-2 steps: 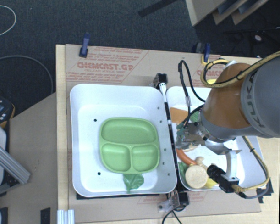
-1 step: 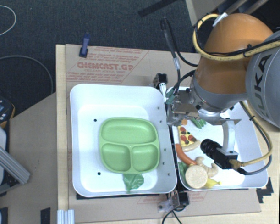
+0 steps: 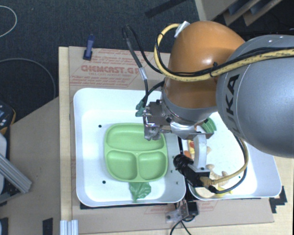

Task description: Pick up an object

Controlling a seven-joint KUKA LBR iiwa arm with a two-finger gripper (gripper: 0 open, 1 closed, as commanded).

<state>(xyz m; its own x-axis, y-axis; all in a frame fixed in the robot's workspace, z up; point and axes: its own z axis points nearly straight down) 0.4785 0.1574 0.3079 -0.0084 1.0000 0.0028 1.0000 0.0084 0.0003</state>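
Dark carpet surrounds a pale bench (image 3: 40, 135) carrying two white bins. Nearest, a green leaf (image 3: 140, 190) lies on the floor of the left bin (image 3: 83, 136), touching the near edge of a green divided tray (image 3: 135, 153) that sits flat in the middle of that bin. Just above the tray's far right corner hangs the gripper (image 3: 150, 131), its tip over the tray's rim; whether the jaws are parted or closed I cannot tell, and nothing shows between them. Right bin (image 3: 260, 181) holds small items, mostly hidden under the arm (image 3: 225, 83). Farther back lies a brown board (image 3: 107, 70) with red print.
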